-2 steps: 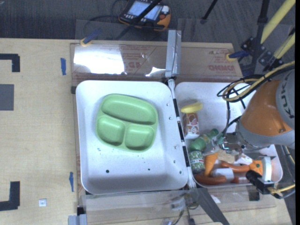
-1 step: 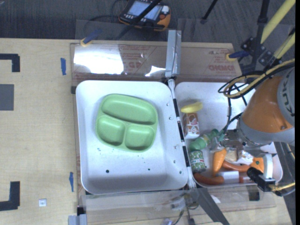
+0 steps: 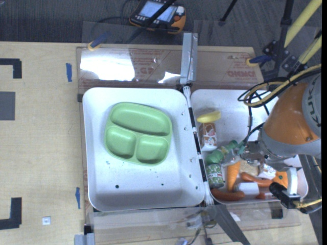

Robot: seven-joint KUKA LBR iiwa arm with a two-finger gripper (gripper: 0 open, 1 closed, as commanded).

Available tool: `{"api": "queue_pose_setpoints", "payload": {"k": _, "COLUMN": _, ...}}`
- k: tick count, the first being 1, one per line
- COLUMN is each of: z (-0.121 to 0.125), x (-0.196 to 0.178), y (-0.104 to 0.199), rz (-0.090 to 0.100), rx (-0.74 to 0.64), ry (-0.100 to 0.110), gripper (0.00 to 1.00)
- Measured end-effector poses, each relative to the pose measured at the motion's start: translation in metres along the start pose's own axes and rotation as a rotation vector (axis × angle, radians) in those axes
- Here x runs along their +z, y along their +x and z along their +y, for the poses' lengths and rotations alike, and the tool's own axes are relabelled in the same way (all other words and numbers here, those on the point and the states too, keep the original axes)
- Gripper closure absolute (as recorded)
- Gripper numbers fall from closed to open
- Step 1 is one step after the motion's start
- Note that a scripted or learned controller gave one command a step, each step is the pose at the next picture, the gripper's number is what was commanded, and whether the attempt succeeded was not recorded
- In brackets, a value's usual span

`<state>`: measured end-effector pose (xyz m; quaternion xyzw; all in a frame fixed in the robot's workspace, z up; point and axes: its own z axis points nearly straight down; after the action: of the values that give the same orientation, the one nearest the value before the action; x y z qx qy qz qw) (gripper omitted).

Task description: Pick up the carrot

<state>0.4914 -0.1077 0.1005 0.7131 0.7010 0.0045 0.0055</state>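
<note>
Carrot [image 3: 233, 175] in rt white bin [image 3: 232, 100] — hand [image 3: 254, 160] beside it, grip state unclear; dark carpet behind bench.

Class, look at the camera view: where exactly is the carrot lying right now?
The carrot lies in the right bin, near its front edge, just right of a green can and above a red sausage-like item, close beside the arm's tool.

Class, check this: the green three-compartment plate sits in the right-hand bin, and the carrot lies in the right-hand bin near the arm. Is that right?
Not quite. The camera view shows the green plate in the left bin, not the right. The rest holds: the carrot lies in the right bin near the arm.
</note>
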Motion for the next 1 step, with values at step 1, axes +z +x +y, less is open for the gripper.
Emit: {"api": "queue_pose_setpoints", "payload": {"k": 1, "z": 0.0006, "x": -0.0093, "y": 0.0006, "rz": 0.000, "rx": 0.001, "ry": -0.001, "gripper": 1.00}}
